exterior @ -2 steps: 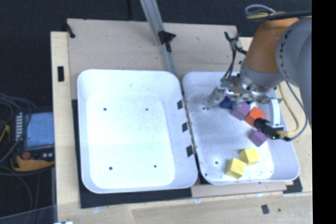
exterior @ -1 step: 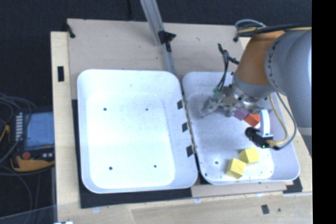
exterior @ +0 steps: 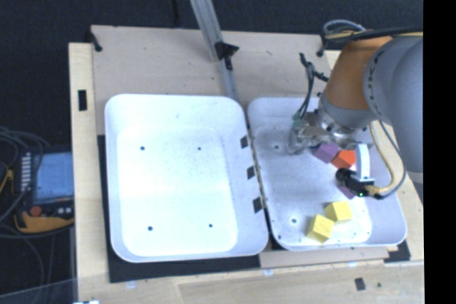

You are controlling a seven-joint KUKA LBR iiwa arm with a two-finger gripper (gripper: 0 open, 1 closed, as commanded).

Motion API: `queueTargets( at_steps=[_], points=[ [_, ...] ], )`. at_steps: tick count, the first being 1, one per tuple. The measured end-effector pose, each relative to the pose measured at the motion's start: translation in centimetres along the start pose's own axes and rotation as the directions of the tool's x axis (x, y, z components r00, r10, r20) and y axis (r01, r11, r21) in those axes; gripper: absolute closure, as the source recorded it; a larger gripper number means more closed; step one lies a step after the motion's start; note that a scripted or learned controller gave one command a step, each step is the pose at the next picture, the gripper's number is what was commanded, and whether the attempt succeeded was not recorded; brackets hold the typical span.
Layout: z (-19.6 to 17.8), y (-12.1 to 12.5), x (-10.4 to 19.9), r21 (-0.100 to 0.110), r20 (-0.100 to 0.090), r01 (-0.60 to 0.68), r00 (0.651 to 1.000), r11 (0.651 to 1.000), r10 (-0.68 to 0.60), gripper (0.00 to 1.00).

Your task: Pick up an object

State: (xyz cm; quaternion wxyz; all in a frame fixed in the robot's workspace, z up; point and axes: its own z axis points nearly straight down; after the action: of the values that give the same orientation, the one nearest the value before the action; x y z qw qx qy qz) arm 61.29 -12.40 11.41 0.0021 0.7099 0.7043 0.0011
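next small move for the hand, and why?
Probably lower the hand onto the purple block beside it. The hand sits over the right bin with nothing visibly in it, and the purple and orange blocks lie nearest; the yellow blocks are farther.
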Motion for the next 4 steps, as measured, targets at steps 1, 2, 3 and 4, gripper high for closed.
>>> queueTargets(
  at_steps=[1,2,3,4],
  points=[
    [-6.4,0.7,-0.5,-0.003,0.001,0.006,1.0,1.0,-0.006,1.0],
    [-12.9,0.9,-0.5,-0.004,0.001,0.01,1.0,1.0,-0.01,1.0],
    [-16.3,1.0,-0.6,-0.001,0.0,0.011,1.0,1.0,-0.011,1.0],
    [-14.8,1.9,3.9,0.005,-0.002,0.014,1.0,1.0,-0.014,1.0]
  ],
)
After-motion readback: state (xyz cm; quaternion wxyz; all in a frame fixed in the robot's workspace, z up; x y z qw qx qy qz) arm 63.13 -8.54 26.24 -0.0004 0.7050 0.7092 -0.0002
